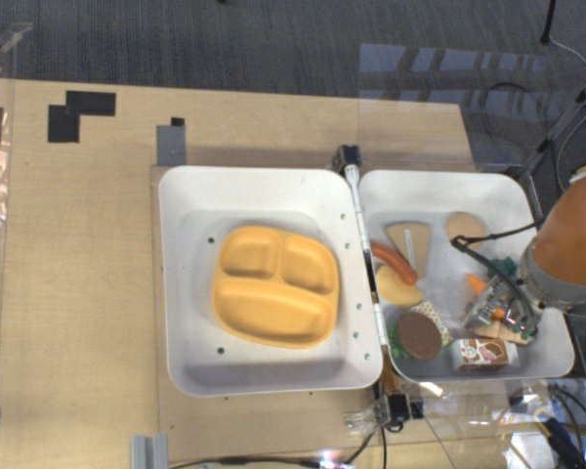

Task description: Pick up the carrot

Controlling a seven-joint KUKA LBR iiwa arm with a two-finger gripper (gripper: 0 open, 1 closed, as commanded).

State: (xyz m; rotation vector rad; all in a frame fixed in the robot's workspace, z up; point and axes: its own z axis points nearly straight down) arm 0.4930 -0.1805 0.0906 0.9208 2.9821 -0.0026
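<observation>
In the right bin (527, 198), a long orange-red piece shaped like a carrot (392, 257) lies slanted near the left wall, beside the divider. A smaller bright orange piece (476, 283) lies mid-bin; I cannot tell what it is. My gripper (495, 308) hangs low over the bin's right half, just right of and below that small orange piece and well to the right of the long one. The grey arm with its orange band (571, 233) comes in from the right and hides part of the bin's right side.
The right bin also holds two tan slices (408, 238) at the back, a yellow lump (397, 285), a brown disc (419, 336) and a small printed box (485, 353) at the front. A yellow divided plate (275, 284) sits in the left bin (190, 262).
</observation>
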